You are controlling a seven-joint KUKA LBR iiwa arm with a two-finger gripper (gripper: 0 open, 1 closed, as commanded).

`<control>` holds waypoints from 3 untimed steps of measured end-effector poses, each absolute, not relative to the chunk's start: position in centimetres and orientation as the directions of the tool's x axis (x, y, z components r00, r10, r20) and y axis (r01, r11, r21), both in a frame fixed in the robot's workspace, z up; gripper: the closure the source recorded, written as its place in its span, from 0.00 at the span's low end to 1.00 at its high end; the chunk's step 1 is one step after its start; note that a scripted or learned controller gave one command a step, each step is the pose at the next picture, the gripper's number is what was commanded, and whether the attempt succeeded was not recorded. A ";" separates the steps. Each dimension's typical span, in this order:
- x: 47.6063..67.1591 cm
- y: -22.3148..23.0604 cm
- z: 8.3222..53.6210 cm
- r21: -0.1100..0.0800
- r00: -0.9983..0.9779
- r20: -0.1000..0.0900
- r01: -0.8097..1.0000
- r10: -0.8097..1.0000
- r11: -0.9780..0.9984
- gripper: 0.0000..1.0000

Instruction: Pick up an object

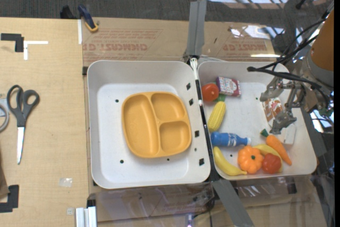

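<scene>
1. Nearest the camera, along the front wall of the right shallow white bin (313, 170), lie a yellow plastic banana (227, 164), a small orange pumpkin (249, 159), a red tomato (271, 163) and an orange carrot (278, 148).
2. Behind them: a blue bottle (227, 140), a yellow corn cob (217, 116), a second red tomato (210, 92) and a pink-red packet (228, 86).
3. The metal two-finger gripper (282, 124) hangs over this bin's right side, just above the carrot; its fingers are spread, pinching nothing.
4. The left white bin (101, 130) holds an orange divided plate (156, 124).
5. Grey-handled scissors (21, 114) lie on the bench, far left.
</scene>
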State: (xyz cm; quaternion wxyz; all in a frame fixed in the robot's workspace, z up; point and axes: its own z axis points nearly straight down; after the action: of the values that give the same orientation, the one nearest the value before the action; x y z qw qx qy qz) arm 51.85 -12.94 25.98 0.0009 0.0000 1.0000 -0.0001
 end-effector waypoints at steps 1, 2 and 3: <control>51.7 -16.6 9.5 -0.001 -0.992 -0.003 -0.125 -0.125 0.992 0.00; 54.8 -9.7 9.2 0.000 -0.995 -0.004 -0.104 -0.104 0.995 0.00; 49.1 -10.2 9.2 0.000 -0.997 -0.002 -0.082 -0.082 0.997 0.00</control>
State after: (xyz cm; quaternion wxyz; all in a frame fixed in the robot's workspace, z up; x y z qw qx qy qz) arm 49.08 -10.15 9.23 0.0012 -0.0411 0.9992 -0.0001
